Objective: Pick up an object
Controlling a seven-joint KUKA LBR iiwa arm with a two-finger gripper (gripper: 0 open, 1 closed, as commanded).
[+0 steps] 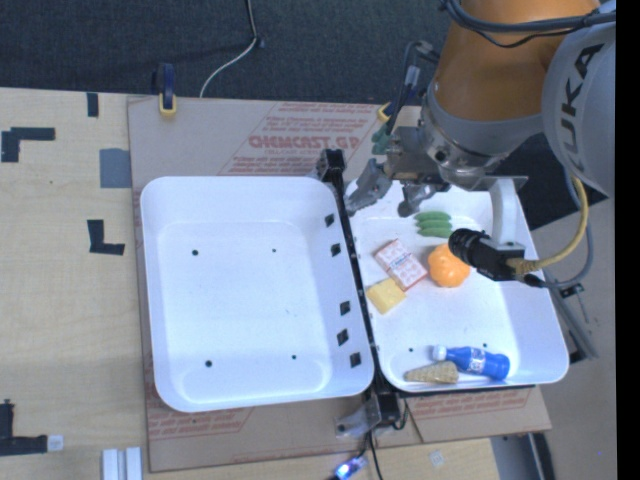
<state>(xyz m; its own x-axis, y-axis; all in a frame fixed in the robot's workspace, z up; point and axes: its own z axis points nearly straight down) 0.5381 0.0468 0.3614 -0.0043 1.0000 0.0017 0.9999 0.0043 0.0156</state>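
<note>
My gripper (388,199) hangs over the far left corner of the right bin (530,313), fingers spread and open, with nothing between them. Just to its right lies a green pod-like item (434,224). Below the gripper are a red-and-white packet (398,261), an orange ball (449,267) and a yellow block (385,295). A blue bottle (476,361) and a tan cone-shaped piece (432,372) lie at the bin's near edge.
The left bin (160,268) sits beside the right one, with a black divider strip (345,268) along their shared edge. A black cylinder on a cable (480,251) hangs from the arm over the right bin, next to the orange ball.
</note>
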